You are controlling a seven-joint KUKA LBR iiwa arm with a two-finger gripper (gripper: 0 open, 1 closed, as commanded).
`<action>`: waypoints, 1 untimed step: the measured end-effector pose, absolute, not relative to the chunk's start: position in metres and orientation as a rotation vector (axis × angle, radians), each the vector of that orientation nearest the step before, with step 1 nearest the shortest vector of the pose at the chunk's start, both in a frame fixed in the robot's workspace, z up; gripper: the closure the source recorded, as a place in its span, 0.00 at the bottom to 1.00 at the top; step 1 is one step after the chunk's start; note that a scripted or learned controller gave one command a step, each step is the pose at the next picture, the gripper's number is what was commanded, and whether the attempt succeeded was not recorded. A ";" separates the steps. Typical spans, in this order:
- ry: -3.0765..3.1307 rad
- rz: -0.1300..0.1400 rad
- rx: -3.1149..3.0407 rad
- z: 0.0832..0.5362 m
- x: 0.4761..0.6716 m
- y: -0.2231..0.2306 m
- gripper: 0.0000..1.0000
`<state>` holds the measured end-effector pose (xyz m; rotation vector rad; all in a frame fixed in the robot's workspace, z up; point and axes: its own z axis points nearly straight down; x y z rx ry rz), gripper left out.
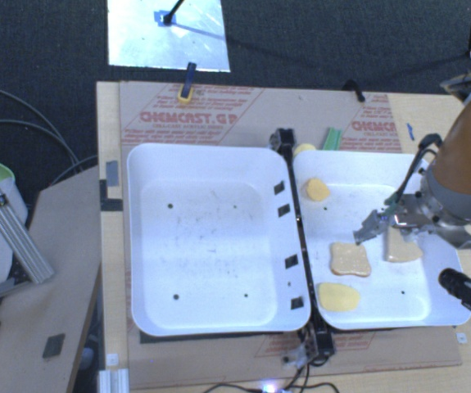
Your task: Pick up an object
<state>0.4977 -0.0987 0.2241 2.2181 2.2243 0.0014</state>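
While the left bin sits bare, the right bin carries a small yellow piece near its back left corner, a toast slice and a yellow piece toward the front edge. Just above the toast hovers the gripper, apparently lining up; I cannot tell its spread, and it holds nothing visible. Another pale slice lies beneath the wrist.

I see my grey two-finger gripper low over the right shallow white bin, just above a tan toast-shaped slice. A pale yellow oval piece lies nearer me, a small yellow lump farther back.
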 end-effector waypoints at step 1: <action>2.223 -0.006 2.225 0.096 0.520 -0.128 0.00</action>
